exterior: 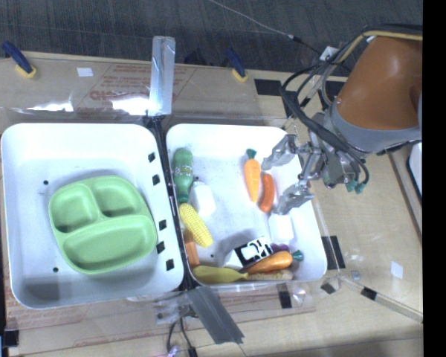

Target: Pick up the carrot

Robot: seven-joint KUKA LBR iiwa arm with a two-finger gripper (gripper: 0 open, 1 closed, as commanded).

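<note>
The carrot (251,178), orange with a small green top, lies in the right bin (230,136) near its upper middle, pointing toward the front. A second orange piece (267,192) rests right beside it on the right. My gripper (288,175) hovers at the bin's right side, just right of these two. Its fingers (281,153) are spread apart with nothing between them.
A green divided plate (102,222) sits in the left bin (30,147). The right bin also holds a green cucumber (182,171), a corn cob (195,224), a white block (204,199), a banana (217,274), and another carrot-like piece (271,260) along the front wall.
</note>
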